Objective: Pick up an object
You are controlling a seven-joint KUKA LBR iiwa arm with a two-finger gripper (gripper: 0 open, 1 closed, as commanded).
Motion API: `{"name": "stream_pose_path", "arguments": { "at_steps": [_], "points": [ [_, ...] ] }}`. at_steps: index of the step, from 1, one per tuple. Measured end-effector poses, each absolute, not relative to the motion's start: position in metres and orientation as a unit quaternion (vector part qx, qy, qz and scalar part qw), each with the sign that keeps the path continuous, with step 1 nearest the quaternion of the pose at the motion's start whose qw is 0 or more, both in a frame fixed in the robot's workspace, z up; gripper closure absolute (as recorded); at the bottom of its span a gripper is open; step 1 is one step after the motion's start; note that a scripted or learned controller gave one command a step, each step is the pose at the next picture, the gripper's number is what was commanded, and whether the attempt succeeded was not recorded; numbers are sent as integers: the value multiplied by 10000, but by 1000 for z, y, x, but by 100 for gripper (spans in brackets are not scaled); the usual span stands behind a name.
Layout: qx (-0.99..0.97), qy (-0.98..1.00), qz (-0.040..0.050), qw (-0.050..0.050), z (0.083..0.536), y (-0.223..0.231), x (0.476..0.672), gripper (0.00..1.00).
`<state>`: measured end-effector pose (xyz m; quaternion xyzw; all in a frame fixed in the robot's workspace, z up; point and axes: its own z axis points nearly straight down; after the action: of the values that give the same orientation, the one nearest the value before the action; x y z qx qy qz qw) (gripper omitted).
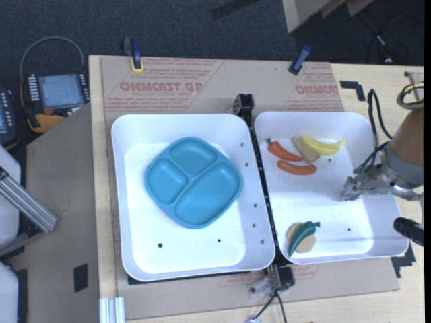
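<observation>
Overall count: two shallow white bins, one blue plate, five small toy foods, one arm.
Surface: a wooden board [202,79] with red printed lettering carries both bins side by side.
Left white bin [135,247]: holds one blue three-compartment plastic plate [194,181], lying flat near the bin's middle; nothing rests on the plate.
Right white bin [350,244]: holds all five toy foods.
Yellow toy banana [322,145]: one, at the bin's far side, touching the tan piece.
Tan wedge-shaped toy piece [306,150]: one, between the banana and the red pepper.
Red toy chilli pepper [284,151]: one, just left of the tan piece, green stem toward the bin's left wall.
Orange-red toy sausage [297,168]: one, just below the pepper, lying crosswise.
Green-and-tan toy vegetable [302,236]: one, near the bin's near edge, well apart from the other four.
Arm: grey with an orange-brown band, reaching in over the right bin's right rim.
End effector [352,190]: low over bare bin floor on the right side, apart from every toy; nothing between its fingers; whether they are spread or closed cannot be told.
</observation>
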<state>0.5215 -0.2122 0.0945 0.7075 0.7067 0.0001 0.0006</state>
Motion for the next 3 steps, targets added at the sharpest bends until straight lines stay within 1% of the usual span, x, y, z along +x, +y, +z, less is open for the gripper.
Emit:
{"name": "stream_pose_path", "arguments": {
  "at_steps": [2,3],
  "points": [
    [7065,7077,17,46,221,-208,520,100],
    [7063,7079,15,45,275,-209,522,100]
  ]
}}
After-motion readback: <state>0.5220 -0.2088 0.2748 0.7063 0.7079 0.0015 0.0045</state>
